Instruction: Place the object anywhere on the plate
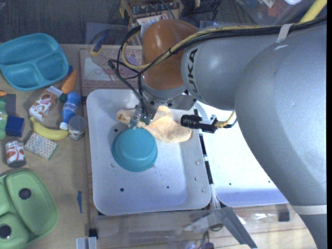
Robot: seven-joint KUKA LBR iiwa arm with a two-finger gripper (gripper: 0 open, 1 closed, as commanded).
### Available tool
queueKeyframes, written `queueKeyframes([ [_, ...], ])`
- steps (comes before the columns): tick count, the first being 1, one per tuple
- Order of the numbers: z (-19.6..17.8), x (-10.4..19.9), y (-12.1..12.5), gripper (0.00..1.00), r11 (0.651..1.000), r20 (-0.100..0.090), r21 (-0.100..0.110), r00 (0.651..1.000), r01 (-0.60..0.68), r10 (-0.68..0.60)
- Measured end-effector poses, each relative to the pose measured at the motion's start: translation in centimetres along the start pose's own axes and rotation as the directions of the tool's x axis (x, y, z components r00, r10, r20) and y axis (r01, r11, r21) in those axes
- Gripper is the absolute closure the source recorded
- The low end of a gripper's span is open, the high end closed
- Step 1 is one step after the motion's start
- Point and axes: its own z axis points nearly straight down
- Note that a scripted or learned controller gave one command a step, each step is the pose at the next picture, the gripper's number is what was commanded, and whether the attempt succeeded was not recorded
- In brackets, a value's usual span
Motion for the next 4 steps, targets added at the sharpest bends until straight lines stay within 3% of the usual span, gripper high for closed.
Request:
queueKeyframes([
  [1, -4.0, -3.7, -4.0, 1.0, 0.998, -0.01, 0.006, 0.998, 0.059, -0.059],
  [2, -6.2, 1.8, -0.9, 1.0, 0.999, -0.013, 0.009, 0.999, 0.045, -0.044],
  [3, -6.2, 1.8, -0.9, 0.0, 0.999, -0.013, 0.009, 0.999, 0.044, -0.044],
  [4, -0.5, -3.8, -3.9, 0.0, 0.928, -0.014, 0.003, 0.928, 0.372, -0.372],
])
